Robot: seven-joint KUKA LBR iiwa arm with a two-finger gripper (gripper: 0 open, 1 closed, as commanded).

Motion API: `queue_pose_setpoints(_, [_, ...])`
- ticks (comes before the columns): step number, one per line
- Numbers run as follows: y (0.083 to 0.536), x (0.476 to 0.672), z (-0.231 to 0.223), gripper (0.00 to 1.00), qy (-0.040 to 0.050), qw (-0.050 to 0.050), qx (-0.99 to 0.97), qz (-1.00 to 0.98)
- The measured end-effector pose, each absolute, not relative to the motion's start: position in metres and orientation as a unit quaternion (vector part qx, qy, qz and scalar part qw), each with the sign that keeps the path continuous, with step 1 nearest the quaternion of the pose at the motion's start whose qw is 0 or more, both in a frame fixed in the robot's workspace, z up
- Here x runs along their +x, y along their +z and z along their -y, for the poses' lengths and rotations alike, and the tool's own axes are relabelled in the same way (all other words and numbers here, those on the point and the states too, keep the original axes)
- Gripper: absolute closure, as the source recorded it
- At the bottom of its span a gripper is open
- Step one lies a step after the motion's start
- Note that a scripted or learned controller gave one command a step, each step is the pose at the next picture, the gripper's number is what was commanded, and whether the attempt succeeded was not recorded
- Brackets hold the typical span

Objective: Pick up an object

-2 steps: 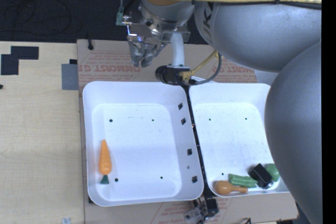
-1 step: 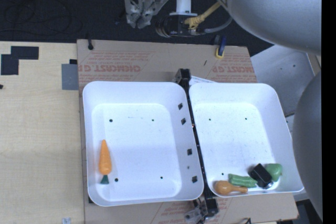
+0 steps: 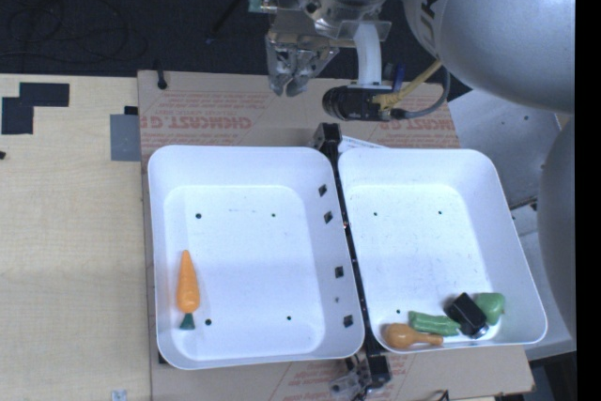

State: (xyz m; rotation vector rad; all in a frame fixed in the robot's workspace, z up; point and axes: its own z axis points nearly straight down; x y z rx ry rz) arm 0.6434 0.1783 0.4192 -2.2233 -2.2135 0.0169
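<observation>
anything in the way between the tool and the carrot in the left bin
Nothing visible. The tool hangs above the bench beyond the bins' far edge; the orange carrot lies alone near the left bin's near-left corner, and the bin floor between is open.

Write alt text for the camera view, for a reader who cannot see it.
A grey robot arm holds its gripper above the far edge of two white bins. The left bin holds an orange toy carrot; the right bin holds a small cluster of green, black and orange objects in its near corner.
</observation>
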Motion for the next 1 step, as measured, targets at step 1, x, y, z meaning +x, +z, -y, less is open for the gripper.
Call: queue_pose_setpoints(1, [0.5406, 0.6284, -0.2473, 1.00, -0.0041, -0.001, -0.704, 0.710])
